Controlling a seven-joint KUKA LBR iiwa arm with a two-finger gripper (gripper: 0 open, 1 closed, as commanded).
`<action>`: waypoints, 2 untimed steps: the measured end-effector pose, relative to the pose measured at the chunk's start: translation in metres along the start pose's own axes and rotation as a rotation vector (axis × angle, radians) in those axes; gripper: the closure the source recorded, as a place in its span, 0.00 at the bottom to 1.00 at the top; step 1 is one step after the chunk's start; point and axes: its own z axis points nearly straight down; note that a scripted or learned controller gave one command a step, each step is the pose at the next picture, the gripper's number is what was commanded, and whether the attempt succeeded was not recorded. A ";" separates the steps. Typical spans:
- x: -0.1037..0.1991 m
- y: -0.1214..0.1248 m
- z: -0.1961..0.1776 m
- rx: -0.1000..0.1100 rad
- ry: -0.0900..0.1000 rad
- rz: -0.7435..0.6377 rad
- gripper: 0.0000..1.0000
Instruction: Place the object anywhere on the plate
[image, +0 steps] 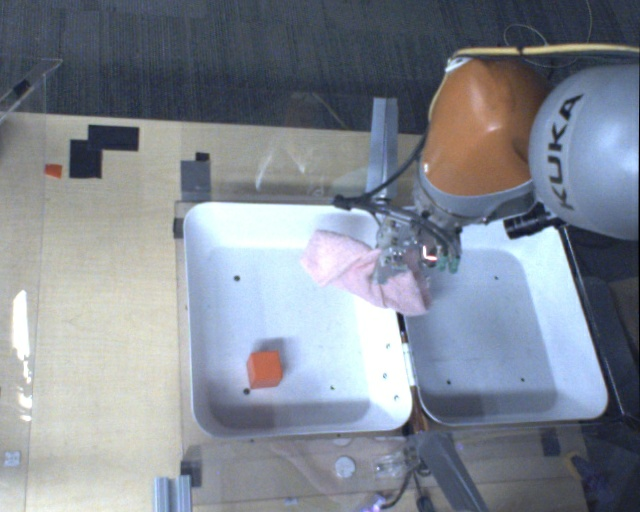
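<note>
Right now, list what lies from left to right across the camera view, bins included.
Small orange square on the bench → black L-shaped mark → left bin → orange block → pink cloth → gripper → right bin.
</note>
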 end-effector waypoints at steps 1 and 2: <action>0.021 0.047 -0.001 -0.001 0.000 -0.094 1.00; 0.021 0.047 -0.001 -0.001 0.000 -0.093 0.00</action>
